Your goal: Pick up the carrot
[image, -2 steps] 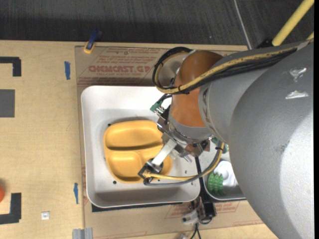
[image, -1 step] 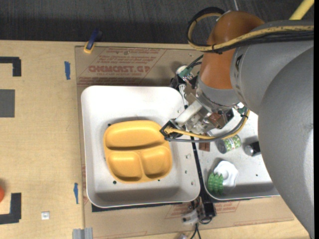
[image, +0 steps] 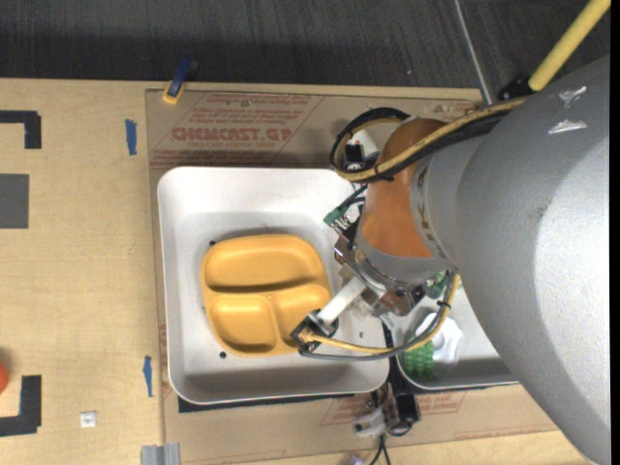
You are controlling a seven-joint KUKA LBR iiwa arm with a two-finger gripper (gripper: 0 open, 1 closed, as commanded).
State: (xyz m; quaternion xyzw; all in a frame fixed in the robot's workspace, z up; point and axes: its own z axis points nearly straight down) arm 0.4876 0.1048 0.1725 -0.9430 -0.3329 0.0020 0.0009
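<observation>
The carrot cannot be placed with certainty: a green knobbly scrap (image: 422, 358) in the right bin (image: 475, 376), tucked under the wrist, may be its leafy top. The gripper (image: 380, 303) hangs low over the seam between the bins, wide or narrow I cannot tell, so the pick looks not yet made. The smooth white left bin (image: 184, 260) holds a glossy yellow moulded tray (image: 262, 284) with rounded compartments.

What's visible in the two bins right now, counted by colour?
Yellow: 1, the divided tray in the left bin.
Green and white: 1, a small thing in the right bin, partly under the arm.
Total: 2.
</observation>
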